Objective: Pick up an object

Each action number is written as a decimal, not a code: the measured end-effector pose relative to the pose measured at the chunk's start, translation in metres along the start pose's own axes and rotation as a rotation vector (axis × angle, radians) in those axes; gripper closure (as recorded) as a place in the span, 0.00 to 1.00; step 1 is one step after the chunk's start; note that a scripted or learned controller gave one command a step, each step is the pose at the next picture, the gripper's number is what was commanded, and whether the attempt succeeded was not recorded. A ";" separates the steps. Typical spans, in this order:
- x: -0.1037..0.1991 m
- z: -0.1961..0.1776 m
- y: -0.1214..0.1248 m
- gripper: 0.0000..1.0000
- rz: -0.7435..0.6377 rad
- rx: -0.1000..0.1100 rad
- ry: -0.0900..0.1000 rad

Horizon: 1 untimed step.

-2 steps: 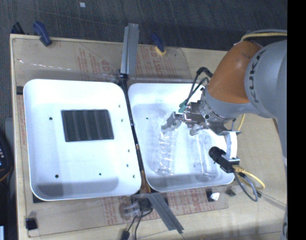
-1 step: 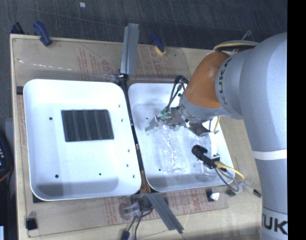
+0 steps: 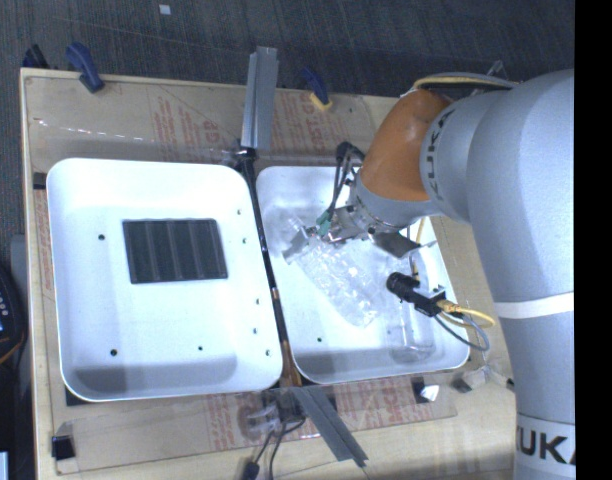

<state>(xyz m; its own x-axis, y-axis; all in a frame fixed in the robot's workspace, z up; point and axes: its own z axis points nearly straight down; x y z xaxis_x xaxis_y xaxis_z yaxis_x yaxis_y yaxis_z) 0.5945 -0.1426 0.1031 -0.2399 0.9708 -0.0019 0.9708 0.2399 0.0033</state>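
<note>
Clear crinkled plastic bottle (image 3: 338, 276), lying aslant on the right bin's (image 3: 304, 353) floor.

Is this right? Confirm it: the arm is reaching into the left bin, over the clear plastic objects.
Not quite. The camera view shows the arm reaching into the right bin, over the clear plastic objects. The left bin holds only a dark ribbed panel.

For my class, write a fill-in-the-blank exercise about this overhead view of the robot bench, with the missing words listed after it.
1. The dark grey ribbed rectangle lies in the ____ bin.
2. The clear crumpled plastic object lies in the ____ bin.
3. The band above the arm's wrist is coloured ____.
4. The number of white bins on the bench is ____.

Missing words: left; right; orange; two
</note>
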 end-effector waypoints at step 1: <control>-0.011 -0.065 0.027 0.00 0.243 0.003 0.001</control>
<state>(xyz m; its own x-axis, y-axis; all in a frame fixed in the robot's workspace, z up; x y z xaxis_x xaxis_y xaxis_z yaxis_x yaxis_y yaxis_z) 0.6231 -0.1472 0.1677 0.0008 1.0000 -0.0004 1.0000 -0.0008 0.0001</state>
